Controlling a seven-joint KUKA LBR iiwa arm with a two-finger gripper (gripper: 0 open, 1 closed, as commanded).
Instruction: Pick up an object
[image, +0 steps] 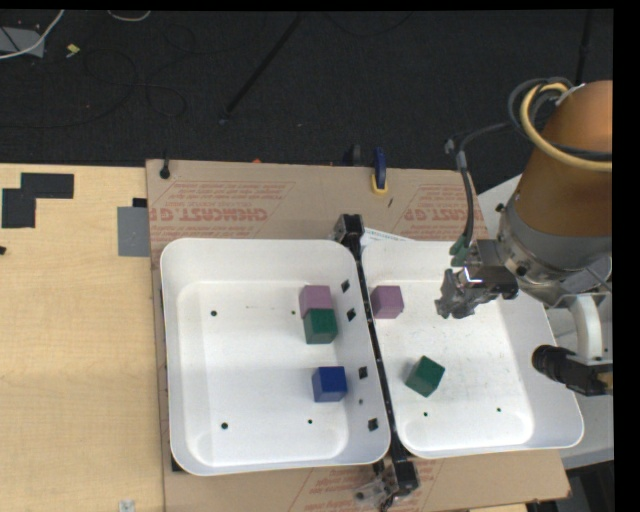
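1. Green block: lies in the right bin, just beside the divider.
2. Likely light, rigid, smooth-faced; you should pinch two opposite flat sides.
3. Gripper: hovers above the block, apart from it; I cannot tell how its fingers stand.

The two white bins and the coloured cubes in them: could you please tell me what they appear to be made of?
The two shallow white bins look like moulded plastic: smooth walls, rounded corners, a faint sheen. The small cubes, purple, green and blue in the left bin, purple and green in the right bin, look matte and evenly coloured, possibly foam or painted wood; the view cannot settle which.
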